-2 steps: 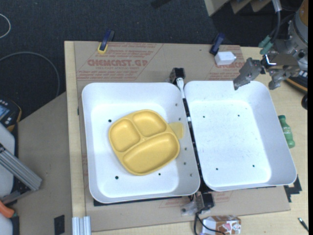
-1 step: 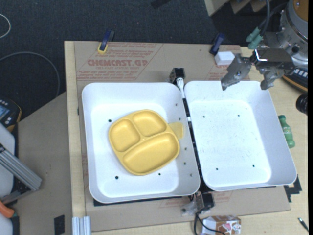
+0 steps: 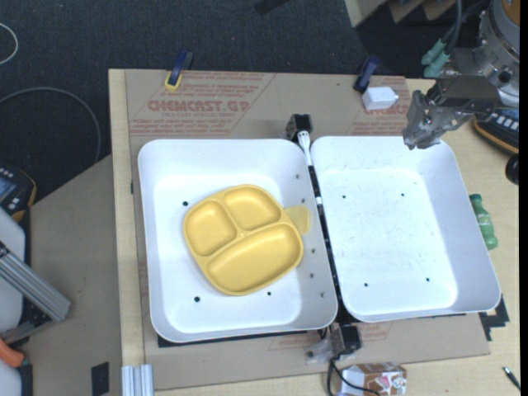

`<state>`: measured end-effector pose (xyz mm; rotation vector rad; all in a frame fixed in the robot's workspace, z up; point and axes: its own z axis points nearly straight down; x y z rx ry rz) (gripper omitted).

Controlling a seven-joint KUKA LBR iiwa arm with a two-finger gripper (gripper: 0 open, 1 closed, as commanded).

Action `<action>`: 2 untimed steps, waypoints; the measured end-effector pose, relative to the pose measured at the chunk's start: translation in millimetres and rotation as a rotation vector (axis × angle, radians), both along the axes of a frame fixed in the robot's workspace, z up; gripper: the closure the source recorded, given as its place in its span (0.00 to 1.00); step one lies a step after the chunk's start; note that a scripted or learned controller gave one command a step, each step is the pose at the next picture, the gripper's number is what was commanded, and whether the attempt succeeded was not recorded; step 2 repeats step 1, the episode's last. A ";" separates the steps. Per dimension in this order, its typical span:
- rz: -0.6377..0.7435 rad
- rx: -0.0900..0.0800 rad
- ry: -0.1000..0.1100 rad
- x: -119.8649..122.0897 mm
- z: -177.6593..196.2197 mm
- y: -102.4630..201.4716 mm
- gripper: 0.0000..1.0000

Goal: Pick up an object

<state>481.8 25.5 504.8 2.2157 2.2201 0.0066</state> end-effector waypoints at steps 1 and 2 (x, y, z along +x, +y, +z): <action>0.002 0.000 0.014 -3.1 -96.5 46.9 1.00; 0.002 0.000 0.014 -3.1 -96.5 46.9 1.00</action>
